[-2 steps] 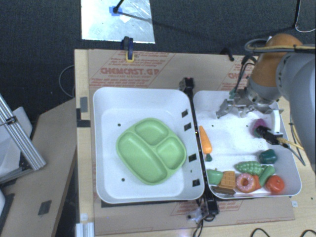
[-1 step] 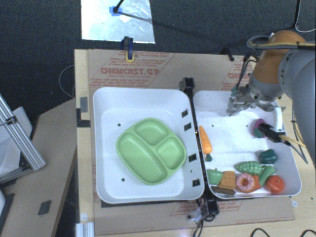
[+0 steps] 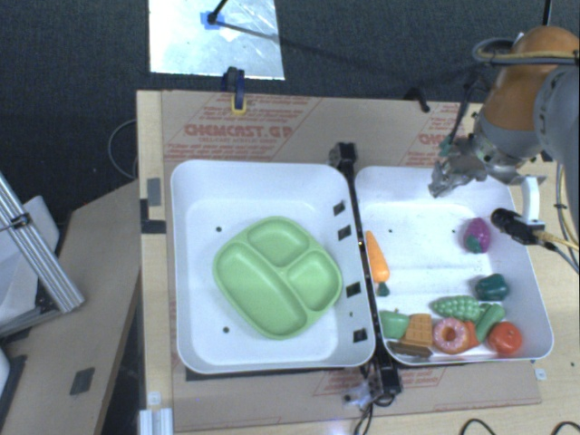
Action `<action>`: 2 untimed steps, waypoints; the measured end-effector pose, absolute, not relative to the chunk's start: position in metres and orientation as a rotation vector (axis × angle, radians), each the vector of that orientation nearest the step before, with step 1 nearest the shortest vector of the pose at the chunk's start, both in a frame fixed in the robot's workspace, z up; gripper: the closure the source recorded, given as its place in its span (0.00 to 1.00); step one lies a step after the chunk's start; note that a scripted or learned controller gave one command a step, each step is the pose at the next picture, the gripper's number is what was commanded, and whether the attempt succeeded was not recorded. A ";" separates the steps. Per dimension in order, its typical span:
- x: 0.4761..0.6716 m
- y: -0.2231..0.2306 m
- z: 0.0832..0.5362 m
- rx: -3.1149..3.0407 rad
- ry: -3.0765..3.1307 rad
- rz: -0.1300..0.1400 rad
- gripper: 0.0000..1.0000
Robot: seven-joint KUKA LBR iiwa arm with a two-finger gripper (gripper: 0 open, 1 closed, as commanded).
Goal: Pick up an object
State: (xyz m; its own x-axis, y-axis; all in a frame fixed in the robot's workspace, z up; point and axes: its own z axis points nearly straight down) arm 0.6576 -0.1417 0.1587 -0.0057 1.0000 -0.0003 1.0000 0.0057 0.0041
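**Toy food heaped in the right bin, gripper hanging above its far edge**

The things to be picked lie in the right-hand shallow white bin (image 3: 426, 220). A small purple plastic vegetable (image 3: 477, 235) sits alone near the right wall. Below it is a dark green plastic pepper (image 3: 492, 287). Along the near edge crowd a bumpy green corn-like piece (image 3: 456, 307), a pink-frosted toy doughnut (image 3: 450, 334), a tan waffle-like block (image 3: 418, 331), a red plastic tomato (image 3: 506, 337) and a pale green chunk (image 3: 393, 323), several touching. An orange plastic carrot (image 3: 376, 257) lies against the left wall, apart from the heap.

The grey two-finger gripper (image 3: 441, 186) hangs over the bin's far right corner, well apart from every toy. Nothing is between its fingers; whether they are spread or pressed together I cannot tell from here. The orange band (image 3: 535, 57) shows above the wrist.

The left-hand shallow white bin (image 3: 199, 188) holds a light green divided plastic plate (image 3: 276, 276), lying flat. Both bins rest on a brown cardboard sheet (image 3: 254, 125).
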 end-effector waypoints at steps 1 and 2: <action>0.659 -0.138 0.222 2.211 2.226 0.005 1.00; 0.660 -0.138 0.225 2.212 2.227 0.004 1.00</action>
